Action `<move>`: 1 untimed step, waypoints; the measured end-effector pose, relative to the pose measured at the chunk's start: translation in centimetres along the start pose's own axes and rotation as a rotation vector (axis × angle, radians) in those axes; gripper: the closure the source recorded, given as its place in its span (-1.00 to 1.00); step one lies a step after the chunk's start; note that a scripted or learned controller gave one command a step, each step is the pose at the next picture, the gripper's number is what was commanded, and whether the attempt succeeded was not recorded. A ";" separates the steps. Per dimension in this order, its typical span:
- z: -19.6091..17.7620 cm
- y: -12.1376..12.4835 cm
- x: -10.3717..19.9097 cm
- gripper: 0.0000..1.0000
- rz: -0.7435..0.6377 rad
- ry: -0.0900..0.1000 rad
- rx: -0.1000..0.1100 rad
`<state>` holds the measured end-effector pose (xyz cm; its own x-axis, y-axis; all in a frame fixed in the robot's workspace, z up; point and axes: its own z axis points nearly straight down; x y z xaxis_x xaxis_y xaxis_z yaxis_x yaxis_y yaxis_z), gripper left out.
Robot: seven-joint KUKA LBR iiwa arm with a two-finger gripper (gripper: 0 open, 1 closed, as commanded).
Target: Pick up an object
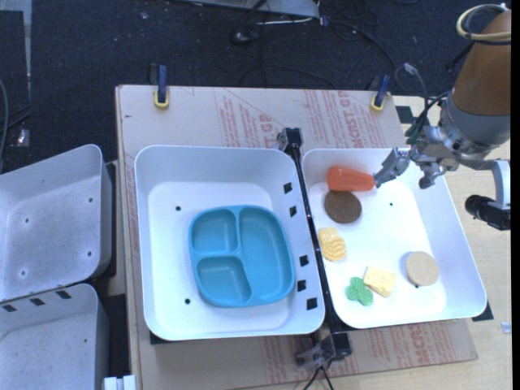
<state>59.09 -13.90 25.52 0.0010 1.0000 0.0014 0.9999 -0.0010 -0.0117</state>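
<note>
ok so progress report on the pick: basically nothing is in hand yet. My gripper [392,169] is down in the right bin [455,242], near its upper edge, with the tips right at the right end of the orange carrot-looking piece [350,179]. Looks like touching or just about, but from this angle I honestly can't tell if the fingers are spread or closed, and I can't see the carrot sitting between them, so I'm not calling it a grip

The carrot is lying flat on the bin floor, near the back wall. Just below it is a round brown patty thing [343,207], then a yellow corn piece [331,244] by the divider, a green bit [360,291] touching a yellow cheese-like wedge [379,281], and a tan round disc [421,269] off to the right. All resting in the bin too

Left bin [154,218] has the blue divided plate [240,256]

So by my reckoning: approach is done, close and lift are what's left. Carrot's the likely target
</note>
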 end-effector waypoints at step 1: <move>-0.7 0.2 0.0 -1.00 -0.002 -0.002 -0.012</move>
<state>59.31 -13.86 26.17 -0.0014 1.0000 -0.0004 1.0000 0.0014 -0.0001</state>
